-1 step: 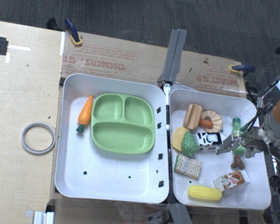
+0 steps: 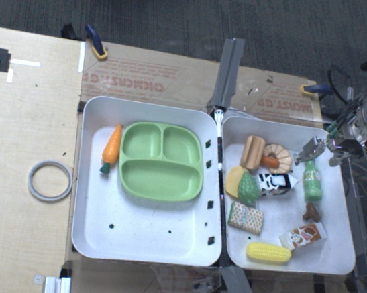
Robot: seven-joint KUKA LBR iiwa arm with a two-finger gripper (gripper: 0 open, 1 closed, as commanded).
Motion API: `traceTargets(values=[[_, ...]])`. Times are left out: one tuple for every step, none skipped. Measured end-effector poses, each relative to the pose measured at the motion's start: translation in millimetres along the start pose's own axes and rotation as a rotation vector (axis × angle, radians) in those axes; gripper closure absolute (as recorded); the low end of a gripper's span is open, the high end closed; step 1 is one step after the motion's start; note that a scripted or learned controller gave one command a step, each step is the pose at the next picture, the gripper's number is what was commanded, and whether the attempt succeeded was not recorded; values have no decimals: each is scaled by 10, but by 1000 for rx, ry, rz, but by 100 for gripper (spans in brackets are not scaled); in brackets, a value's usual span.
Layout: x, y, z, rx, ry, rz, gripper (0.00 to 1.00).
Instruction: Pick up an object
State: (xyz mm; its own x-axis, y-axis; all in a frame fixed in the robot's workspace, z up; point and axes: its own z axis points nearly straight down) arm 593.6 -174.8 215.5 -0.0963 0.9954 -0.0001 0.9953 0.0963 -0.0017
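Camera view: the pincer (image 2: 311, 151) hangs at the upper right corner of the right bin (image 2: 339, 266), just above the green bottle (image 2: 312, 182); whether its fingers are spread or pressed together cannot be told, and nothing shows between them. The bottle lies near the bin's right wall, beside a black-and-white toy (image 2: 274, 183). Further down lie a corn cob (image 2: 268, 253), a small carton (image 2: 303, 236) and a patterned sponge (image 2: 246, 217). The left bin (image 2: 137, 237) carries a green divided plate (image 2: 161, 162) with a carrot (image 2: 111, 147) just beside it. On the table (image 2: 17, 126) lies a tape ring (image 2: 50, 180).
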Motion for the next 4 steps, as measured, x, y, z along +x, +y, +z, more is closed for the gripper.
traceTargets(values=[[-508,260,175,-2,-2,-112,0],[-325,326,1187,-10,-4,-83,0],[-518,616,637,-4,-3,-47,0],[-475,433,1003,-3,3,-21,0]])
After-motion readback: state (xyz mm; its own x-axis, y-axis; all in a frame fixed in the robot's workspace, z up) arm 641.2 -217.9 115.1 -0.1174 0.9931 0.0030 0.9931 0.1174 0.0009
